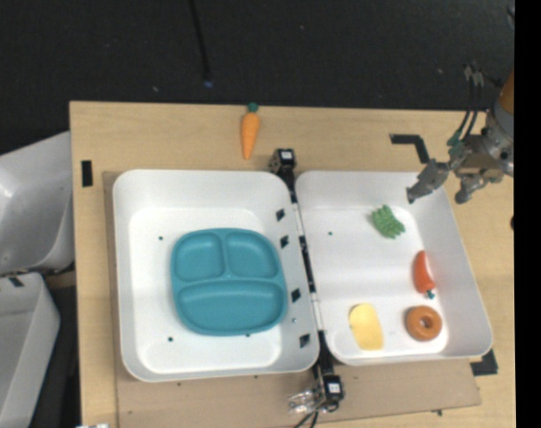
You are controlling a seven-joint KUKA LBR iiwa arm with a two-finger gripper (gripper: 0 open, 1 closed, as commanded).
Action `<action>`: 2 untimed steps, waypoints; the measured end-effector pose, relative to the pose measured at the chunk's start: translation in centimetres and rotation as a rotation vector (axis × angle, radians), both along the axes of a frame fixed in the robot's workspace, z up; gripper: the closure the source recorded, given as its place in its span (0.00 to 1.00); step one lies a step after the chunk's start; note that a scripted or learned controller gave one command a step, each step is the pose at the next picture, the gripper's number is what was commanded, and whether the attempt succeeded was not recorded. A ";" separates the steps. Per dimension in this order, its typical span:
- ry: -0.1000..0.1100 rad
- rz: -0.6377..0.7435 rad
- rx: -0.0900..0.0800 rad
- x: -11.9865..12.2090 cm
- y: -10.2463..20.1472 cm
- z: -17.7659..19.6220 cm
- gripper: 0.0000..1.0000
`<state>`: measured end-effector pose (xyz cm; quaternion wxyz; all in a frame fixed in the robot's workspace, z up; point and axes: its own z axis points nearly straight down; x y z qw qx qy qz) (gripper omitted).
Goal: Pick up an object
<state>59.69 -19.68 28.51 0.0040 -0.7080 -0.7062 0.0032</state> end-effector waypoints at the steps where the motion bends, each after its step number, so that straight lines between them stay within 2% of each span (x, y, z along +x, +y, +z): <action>1: -0.012 0.004 -0.003 0.2 0.1 0.7 0.00; 2: -0.006 0.003 -0.002 -0.4 0.5 -5.2 0.00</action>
